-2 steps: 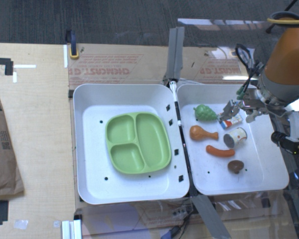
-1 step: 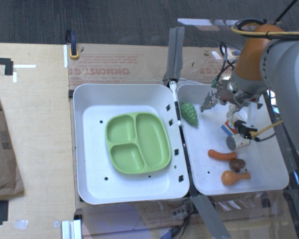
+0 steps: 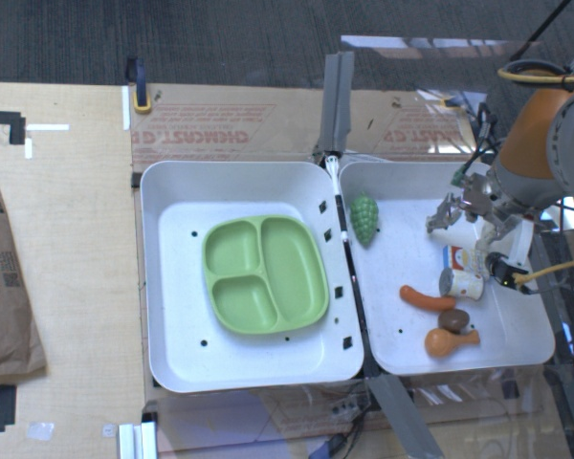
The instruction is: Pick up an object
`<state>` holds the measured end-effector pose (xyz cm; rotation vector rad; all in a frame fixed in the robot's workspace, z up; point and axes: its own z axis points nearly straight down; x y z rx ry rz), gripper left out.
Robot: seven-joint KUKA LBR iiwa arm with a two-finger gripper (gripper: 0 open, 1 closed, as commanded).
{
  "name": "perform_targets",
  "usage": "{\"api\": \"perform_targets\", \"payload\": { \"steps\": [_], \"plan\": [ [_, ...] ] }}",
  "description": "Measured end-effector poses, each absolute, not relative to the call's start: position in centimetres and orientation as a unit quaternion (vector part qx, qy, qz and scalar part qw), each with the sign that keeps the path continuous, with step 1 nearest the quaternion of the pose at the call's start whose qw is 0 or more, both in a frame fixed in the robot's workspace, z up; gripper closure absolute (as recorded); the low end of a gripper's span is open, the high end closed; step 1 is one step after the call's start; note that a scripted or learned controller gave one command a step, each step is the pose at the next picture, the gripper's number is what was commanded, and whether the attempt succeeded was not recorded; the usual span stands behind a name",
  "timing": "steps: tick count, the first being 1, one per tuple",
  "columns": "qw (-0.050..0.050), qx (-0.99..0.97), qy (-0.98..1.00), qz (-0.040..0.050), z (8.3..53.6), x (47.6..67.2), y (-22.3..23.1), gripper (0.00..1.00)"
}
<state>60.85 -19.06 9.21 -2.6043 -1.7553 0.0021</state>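
Clearly the can [image 3: 462, 277] is the nearest candidate: it lies in the right bin [image 3: 517, 352], just under the gripper [image 3: 474, 220], whose grip I cannot tell. It looks stiff, light and smooth, likely to roll, so take it across its round sides. A carrot [image 3: 427, 299] touches it below, with a brown piece [image 3: 453, 320] and orange gourd [image 3: 445, 341] near; grapes [image 3: 364, 219] lie apart. A green tray [image 3: 265, 273] sits in the left bin [image 3: 172, 256].

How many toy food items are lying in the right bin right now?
3 that I can make out: a green bumpy one near the right bin's left wall, an orange carrot-like one mid-bin, and an orange-brown one near the front. The arm may hide others.
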Motion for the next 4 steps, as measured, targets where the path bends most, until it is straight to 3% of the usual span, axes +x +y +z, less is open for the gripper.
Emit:
{"api": "perform_targets", "payload": {
  "steps": [1,2,3,4],
  "plan": [
    [0.001,-0.822,-0.57,0.0012,9.1,53.8,-19.9,0.0],
    [0.0,-0.852,-0.524,0.0007,12.8,55.0,-17.3,0.0],
    [-0.001,-0.795,-0.606,0.0007,15.8,59.5,-19.2,0.0],
    [0.001,-0.829,-0.559,0.0014,13.0,51.6,-16.5,0.0]
  ]
}}
